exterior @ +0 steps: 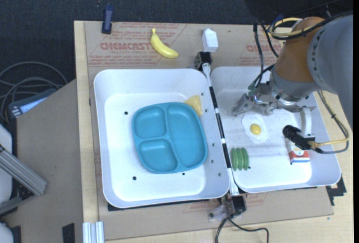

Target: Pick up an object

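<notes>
Table [84,124]: two white bins side by side.

Left bin [112,180]: blue plate [168,137] with three compartments, flat near the middle; yellow wedge [194,103] touching the plate's far right corner, next to the wall shared with the other bin.

Right bin [269,177]: fried egg [255,128] near the middle; green ridged piece [240,159] nearer the front, close to the shared wall; small red, white and blue item [299,157] towards the right side, possibly a card or packet.

Tool [255,106]: low over the right bin, just behind the egg; open or closed cannot be told from this angle, and nothing is seen held.

Outside the bins, far edge of table: banana [162,45], white block [210,40], dark blue item [107,18].
</notes>
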You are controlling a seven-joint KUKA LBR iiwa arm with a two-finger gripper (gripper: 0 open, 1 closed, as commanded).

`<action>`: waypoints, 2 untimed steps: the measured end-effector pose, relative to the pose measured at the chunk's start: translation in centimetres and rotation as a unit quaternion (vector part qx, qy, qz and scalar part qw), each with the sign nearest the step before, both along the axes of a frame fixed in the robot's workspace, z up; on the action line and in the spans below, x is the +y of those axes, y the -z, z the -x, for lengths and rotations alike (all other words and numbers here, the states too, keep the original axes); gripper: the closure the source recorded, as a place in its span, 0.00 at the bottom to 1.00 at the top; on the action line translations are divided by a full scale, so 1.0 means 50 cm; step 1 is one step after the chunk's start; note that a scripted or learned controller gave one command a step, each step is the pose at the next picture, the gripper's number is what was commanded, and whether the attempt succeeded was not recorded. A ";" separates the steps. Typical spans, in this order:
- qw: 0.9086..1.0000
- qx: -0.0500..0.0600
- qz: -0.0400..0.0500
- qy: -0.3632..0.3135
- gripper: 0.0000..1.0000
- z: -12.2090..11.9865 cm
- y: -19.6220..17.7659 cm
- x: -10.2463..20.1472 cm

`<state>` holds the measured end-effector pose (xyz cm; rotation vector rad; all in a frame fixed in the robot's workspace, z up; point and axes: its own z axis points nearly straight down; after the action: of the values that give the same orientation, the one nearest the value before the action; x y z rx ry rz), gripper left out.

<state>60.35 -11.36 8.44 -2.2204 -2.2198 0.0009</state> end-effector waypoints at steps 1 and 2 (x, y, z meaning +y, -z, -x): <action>1.000 0.000 0.000 0.000 0.00 0.069 0.000 0.016; 1.000 0.000 0.000 0.000 0.00 0.137 0.000 0.029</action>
<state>53.49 -9.91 8.43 -2.2206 -2.2197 0.0009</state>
